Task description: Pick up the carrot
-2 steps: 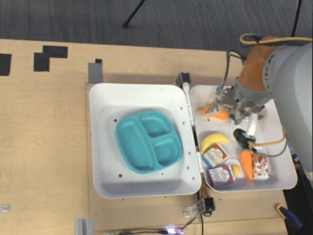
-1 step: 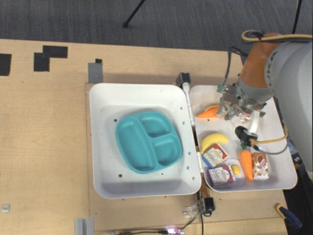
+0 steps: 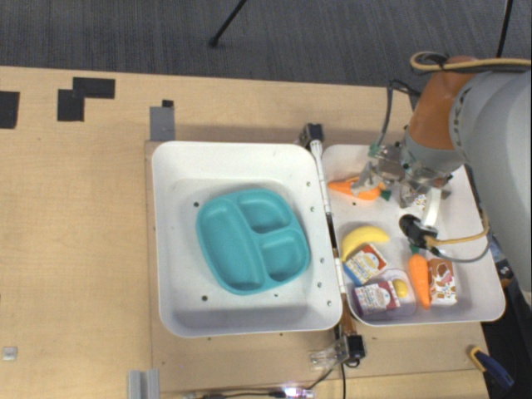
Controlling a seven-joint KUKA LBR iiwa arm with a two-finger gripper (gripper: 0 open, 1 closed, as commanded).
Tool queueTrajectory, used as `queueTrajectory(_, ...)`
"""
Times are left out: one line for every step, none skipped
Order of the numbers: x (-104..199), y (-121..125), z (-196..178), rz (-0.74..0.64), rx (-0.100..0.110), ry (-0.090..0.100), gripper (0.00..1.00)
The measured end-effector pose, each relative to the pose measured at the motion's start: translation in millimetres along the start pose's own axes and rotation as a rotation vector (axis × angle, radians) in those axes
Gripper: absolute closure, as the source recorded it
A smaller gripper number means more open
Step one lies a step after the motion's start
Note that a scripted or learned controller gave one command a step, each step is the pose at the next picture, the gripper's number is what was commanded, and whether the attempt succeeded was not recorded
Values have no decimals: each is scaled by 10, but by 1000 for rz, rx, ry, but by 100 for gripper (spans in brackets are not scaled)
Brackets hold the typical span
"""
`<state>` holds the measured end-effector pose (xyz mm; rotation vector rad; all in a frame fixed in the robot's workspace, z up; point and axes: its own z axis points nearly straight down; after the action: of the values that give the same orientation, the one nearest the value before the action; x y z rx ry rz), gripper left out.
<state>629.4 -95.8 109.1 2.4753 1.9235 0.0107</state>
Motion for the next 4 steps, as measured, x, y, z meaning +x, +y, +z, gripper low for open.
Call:
queueTrajectory(-63, 42, 238, 79, 7, 0, 0)
queueTrajectory(201, 242, 246, 382, 13, -1, 0)
queueTrajectory(218, 261, 118, 368, 8, -3, 100)
queueTrajectory(222, 255, 126, 365, 11, -3, 0)
